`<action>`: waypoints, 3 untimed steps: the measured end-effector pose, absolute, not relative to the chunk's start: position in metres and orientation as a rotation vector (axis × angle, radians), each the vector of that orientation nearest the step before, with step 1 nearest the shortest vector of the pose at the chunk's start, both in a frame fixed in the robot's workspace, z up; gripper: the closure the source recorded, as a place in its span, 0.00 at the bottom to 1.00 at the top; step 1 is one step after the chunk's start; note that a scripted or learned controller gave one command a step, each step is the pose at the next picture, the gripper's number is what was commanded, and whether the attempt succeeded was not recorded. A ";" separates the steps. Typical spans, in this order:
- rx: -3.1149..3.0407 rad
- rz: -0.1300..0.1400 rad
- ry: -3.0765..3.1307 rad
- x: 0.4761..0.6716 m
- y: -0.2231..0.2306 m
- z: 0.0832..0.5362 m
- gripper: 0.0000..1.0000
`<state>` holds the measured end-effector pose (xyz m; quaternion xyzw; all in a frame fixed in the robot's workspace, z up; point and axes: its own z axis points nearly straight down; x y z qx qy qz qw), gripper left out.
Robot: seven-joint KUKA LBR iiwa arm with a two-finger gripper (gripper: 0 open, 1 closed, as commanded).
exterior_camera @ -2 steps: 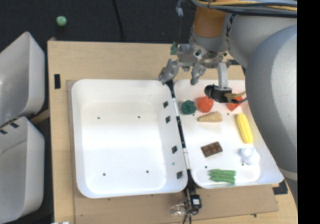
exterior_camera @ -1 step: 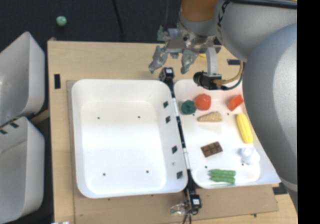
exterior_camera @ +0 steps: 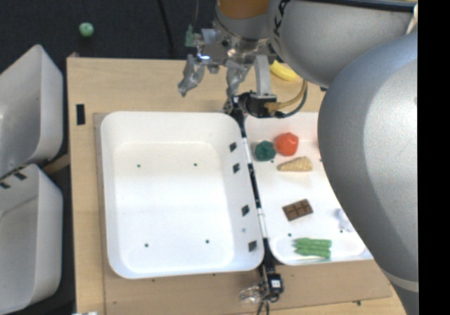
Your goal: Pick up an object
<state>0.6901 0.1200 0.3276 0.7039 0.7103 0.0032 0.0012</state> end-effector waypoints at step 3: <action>2.210 0.020 2.222 0.691 0.222 0.401 0.00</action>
